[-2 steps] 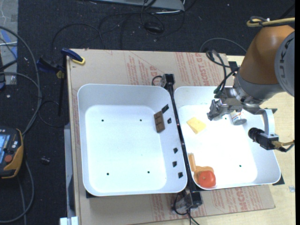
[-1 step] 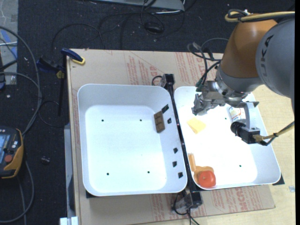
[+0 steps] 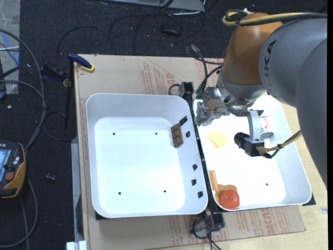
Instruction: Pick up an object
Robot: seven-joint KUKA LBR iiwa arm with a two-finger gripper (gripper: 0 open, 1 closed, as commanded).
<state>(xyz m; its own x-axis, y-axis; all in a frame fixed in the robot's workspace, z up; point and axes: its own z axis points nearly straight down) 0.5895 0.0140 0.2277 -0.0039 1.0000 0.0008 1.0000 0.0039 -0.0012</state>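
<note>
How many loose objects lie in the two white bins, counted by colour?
Brown: 1, the brown block in the left bin
Yellow: 1, the yellow piece in the right bin
Red-orange: 1, the red-orange object, right bin
Total: 3

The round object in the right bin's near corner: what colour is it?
Red tomato, camera view.

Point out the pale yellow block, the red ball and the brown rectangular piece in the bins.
Pale yellow block (image 3: 218,138): camera view, middle of its top face, right bin.
Red ball (image 3: 229,198): camera view, centre of its rounded top, right bin's near corner.
Brown rectangular piece (image 3: 177,135): camera view, middle of its flat face, left bin.
</note>
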